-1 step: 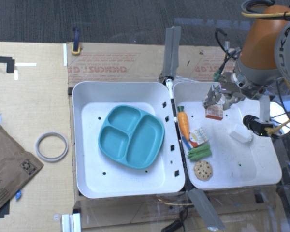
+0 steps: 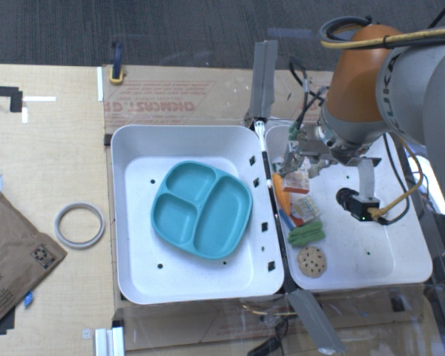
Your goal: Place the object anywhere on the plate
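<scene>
A teal divided plate [image 2: 202, 209] lies in the left white bin [image 2: 133, 221]. Along the left side of the right bin [image 2: 386, 258] sit several small items: an orange carrot-like piece [image 2: 279, 190], a red and white packet [image 2: 296, 183], a pale wrapped piece [image 2: 305, 210], a green pod-like item [image 2: 305, 234] and a round cookie [image 2: 311, 261]. My gripper [image 2: 302, 160] hangs over the upper left of the right bin, directly above the red and white packet and the orange piece. The wrist hides whether it touches anything.
A black fitting with a yellow cable [image 2: 358, 202] hangs off the arm over the middle of the right bin. A ridge [image 2: 269, 199] divides the two bins. A tape ring [image 2: 79, 223] and a cardboard box [image 2: 11, 258] lie on the bench at left.
</scene>
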